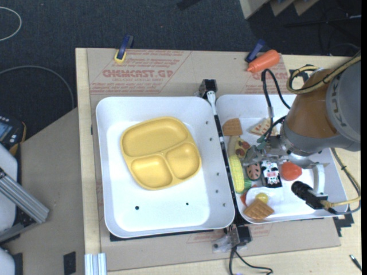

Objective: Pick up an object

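In the right bin lie several toy foods: a yellow corn cob by the left wall, a brown bread slice, a pizza wedge, a waffle piece, a red tomato and a black-and-white piece. My gripper hangs low over the middle of this pile, just right of the corn and above the black-and-white piece. The grey and orange wrist covers the bin's right half and hides what lies under it.
The left bin holds a yellow divided plate. Black clamps sit on the divider between the bins. An orange-handled clamp and cables lie at the bench's back right.
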Robot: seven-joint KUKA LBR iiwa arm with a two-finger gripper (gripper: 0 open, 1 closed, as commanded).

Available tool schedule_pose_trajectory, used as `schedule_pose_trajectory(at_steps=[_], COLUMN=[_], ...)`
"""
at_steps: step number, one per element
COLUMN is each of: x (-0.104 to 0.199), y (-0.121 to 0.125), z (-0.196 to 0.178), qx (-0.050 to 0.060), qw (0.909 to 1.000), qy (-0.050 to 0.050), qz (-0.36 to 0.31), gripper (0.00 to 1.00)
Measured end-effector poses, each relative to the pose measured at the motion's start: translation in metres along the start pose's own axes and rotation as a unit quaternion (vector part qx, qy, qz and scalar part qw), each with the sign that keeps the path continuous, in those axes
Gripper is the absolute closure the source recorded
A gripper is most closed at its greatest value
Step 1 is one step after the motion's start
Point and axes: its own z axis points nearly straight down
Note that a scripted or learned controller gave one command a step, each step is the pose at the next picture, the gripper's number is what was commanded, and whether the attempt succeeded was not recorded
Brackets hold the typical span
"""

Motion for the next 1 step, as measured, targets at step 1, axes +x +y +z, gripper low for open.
schedule_pose_trajectory(at_steps=[1], x=[-0.0045], y=[-0.0008], z=[-0.0435], qx=[-0.002], qw=[1.0000], qy=[0.000], qz=[-0.001], gripper=[1.00])
